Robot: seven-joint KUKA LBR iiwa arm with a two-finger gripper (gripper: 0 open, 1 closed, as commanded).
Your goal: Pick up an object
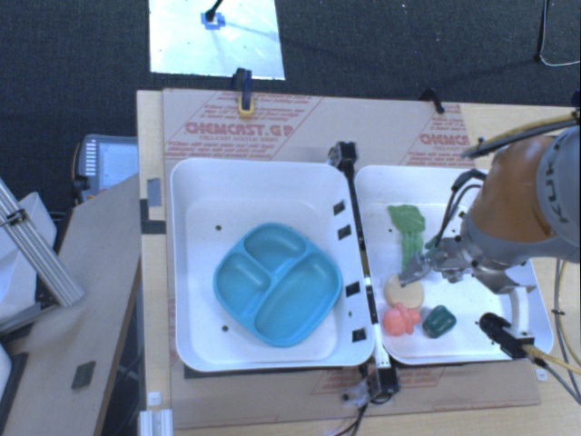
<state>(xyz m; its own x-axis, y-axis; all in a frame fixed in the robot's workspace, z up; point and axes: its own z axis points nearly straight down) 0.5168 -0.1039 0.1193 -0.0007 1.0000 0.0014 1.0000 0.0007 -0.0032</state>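
The gripper [416,269] sits low over the right bin [472,178], directly above a cream round object [404,293]. Whether it is parted, closed, or gripping anything cannot be told from the camera view; no object is visibly held.

Candidate objects all lie in the right bin: a green leafy item [408,223] just behind the gripper, the cream round object beneath it, an orange-pink item [399,320] touching the cream one on its near side, and a dark green block [439,321] just beside those. The left bin [195,243] holds a blue divided plate [277,284].

Probable failure modes:
- Crowding. The cream, orange-pink and leafy items lie close together; a descent may land on two at once or push one aside.
- Slippage. The cream object appears rounded and may roll out on closure.
- Wall contact. The cluster sits near the divider between the bins [359,252], limiting clearance on that side
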